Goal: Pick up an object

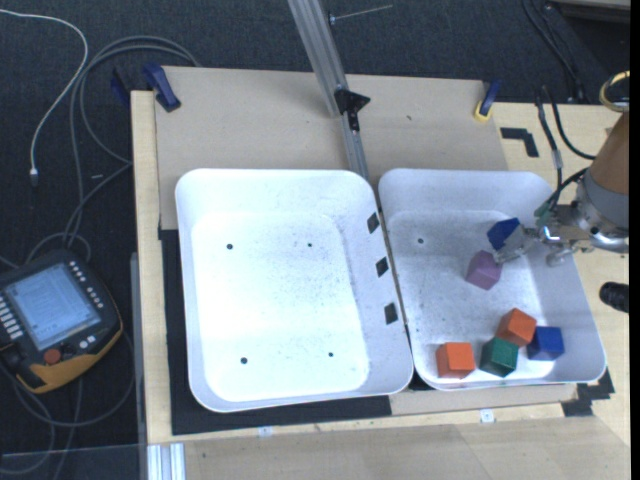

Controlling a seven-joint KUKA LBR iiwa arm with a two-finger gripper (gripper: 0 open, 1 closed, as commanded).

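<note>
Your bench (300,108) carries two white bins; look in the right bin (440,198). Nearest, along its front wall, sit an orange cube (456,359), green cube (500,356), orange-brown cube (518,325) and blue cube (546,342). Farther back lies a purple block (484,269). Beyond it, the gripper (520,243) hangs beside a blue block (503,232); you cannot tell its finger state.
</note>
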